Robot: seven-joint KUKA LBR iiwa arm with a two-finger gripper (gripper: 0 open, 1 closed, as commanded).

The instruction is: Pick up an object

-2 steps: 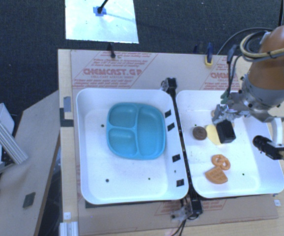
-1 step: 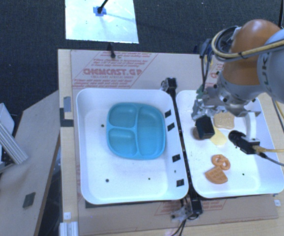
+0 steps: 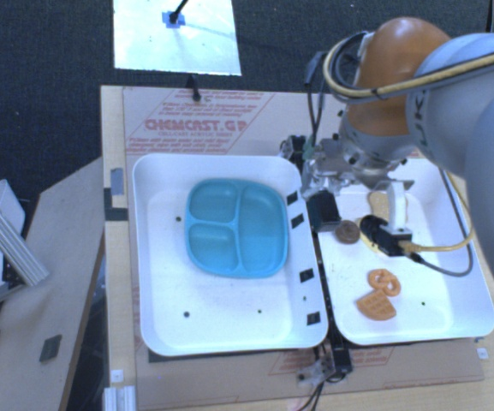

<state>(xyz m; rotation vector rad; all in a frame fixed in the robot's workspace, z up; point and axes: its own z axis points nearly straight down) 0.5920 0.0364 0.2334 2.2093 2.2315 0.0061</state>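
Just beside the gripper point(image 3: 322, 211) sits a small brown round thing point(image 3: 347, 231) in the right bin point(image 3: 473, 311), maybe the easiest one to grab from so low, but I cannot tell if the gripper is open or holding anything

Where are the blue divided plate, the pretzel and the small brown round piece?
Blue divided plate point(image 3: 234, 228): camera view, central divider.
Pretzel point(image 3: 383, 282): camera view, its middle.
Small brown round piece point(image 3: 347, 231): camera view, top face.
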